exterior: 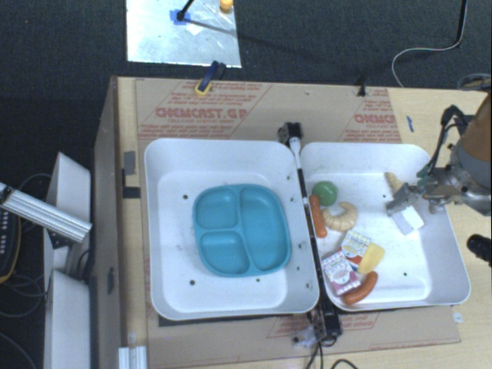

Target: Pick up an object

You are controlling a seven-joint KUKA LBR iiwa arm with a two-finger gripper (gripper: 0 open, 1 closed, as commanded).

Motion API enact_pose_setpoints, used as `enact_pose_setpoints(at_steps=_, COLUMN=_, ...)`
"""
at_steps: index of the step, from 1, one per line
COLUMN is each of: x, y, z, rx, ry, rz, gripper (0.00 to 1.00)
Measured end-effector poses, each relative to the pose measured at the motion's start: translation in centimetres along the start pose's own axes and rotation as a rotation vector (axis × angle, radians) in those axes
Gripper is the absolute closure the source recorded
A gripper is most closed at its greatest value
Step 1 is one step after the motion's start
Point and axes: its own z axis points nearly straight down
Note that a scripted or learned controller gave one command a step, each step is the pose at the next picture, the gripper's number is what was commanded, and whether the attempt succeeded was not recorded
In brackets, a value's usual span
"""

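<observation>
- Objects for picking, all small toy foods, are heaped at the right bin's (450,283) inner edge, well apart from the pincer (406,203): a round green ball (324,192), a curved tan croissant (341,217), a glossy red sausage (360,289).
- Nothing is seen lifted; the pick is judged not yet done.
- Whether the pincer is apart or together cannot be told.
- A smooth blue divided plate (240,229) is seen in the farther bin.

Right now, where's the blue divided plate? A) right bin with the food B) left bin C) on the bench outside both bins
B: the blue divided plate lies flat inside the left bin, while the toy food, such as the green ball, sits in the right bin.
</observation>
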Motion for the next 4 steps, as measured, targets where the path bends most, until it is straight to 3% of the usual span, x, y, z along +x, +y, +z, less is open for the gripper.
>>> enact_pose_setpoints(at_steps=1, x=7.3, y=1.1, z=6.2, rx=0.002, ry=0.002, rz=-0.001, gripper=0.0)
enact_pose_setpoints(at_steps=2, x=5.0, y=-3.1, z=13.0, rx=-0.011, ry=0.001, rz=0.001, gripper=0.0)
enact_pose_setpoints(at_steps=3, x=6.8, y=2.9, z=13.4, rx=-0.002, ry=0.0, rz=0.0, gripper=0.0)
enact_pose_setpoints(at_steps=4, x=5.5, y=-1.0, z=13.4, rx=0.001, ry=0.0, rz=0.002, gripper=0.0)
